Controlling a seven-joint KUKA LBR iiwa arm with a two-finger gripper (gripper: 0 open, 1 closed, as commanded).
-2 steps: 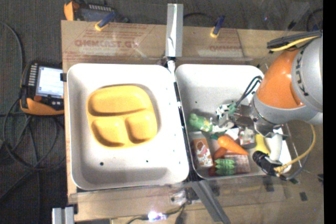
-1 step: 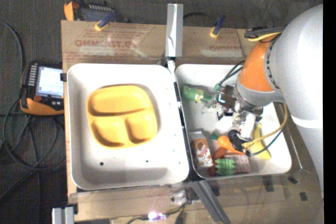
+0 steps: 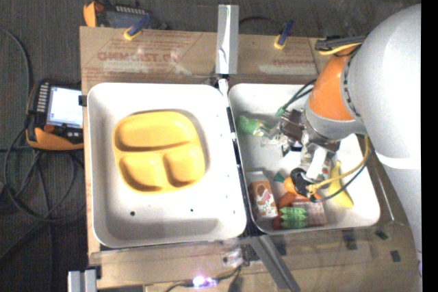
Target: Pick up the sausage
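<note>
The right bin [image 3: 369, 215] holds a cluster of toy food at its front. A small reddish-brown piece [image 3: 286, 201], which looks like the sausage, lies there between a brown packet [image 3: 262, 197] and an orange piece [image 3: 293, 184]. My gripper [image 3: 284, 130] hangs over the middle of the right bin, behind the cluster and apart from the sausage. A green piece [image 3: 248, 125] lies just left of the gripper. I see nothing held in it.
A yellow divided plate [image 3: 161, 148] lies in the left bin [image 3: 102, 215]. In the right bin, a green ridged piece [image 3: 295, 217] sits at the front wall and a yellow banana [image 3: 342, 193] lies to the right. The grey arm with its orange band [image 3: 328, 92] covers the bin's right rear.
</note>
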